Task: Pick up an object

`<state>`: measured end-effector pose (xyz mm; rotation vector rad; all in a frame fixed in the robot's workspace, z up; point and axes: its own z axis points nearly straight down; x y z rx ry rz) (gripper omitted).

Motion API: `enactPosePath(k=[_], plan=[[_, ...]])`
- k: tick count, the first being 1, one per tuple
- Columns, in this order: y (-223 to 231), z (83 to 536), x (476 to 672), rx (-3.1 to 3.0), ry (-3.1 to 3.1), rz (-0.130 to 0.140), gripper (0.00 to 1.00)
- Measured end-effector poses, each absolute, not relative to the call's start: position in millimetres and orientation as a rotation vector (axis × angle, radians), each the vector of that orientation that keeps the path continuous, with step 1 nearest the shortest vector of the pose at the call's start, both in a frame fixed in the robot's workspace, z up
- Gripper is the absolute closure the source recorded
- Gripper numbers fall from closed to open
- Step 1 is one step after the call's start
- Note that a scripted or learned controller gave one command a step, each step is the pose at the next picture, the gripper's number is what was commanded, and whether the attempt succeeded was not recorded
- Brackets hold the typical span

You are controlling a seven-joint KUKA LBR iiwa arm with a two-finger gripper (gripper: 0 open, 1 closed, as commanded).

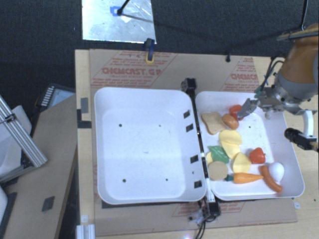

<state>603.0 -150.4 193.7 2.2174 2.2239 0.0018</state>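
The right bin [291, 156] holds several toy foods. A tan bread slice [211, 122], an orange-brown roll [230, 120] and a small red tomato [235, 109] lie near its back left. Lower down are yellow pieces [231, 137], a green leaf [218, 153], a red pepper [257, 155], a round tan biscuit [217, 171], a carrot [246, 178], a white egg [275, 172] and an orange sausage [271, 181]. My gripper [246, 108] hangs over the bin's back part, its tip right beside the tomato and just up-right of the roll. Nothing visibly sits in its grasp.
The left bin [144, 143] lies beside the right one, with black clips [189, 128] along the shared rim. Both rest on a cardboard sheet [129, 68]. A foil sheet [117, 14] lies at the back, and a metal rail [20, 138] stands at far left.
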Motion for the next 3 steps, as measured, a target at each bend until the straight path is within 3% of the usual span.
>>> enactPosePath(k=[1,2,3], plan=[[-121.4,80.7,651.8,2.210,2.227,0.005,0.00],[-122.6,98.7,652.3,2.211,2.226,0.009,1.00],[-122.9,108.7,651.9,2.211,2.230,0.005,1.00]])
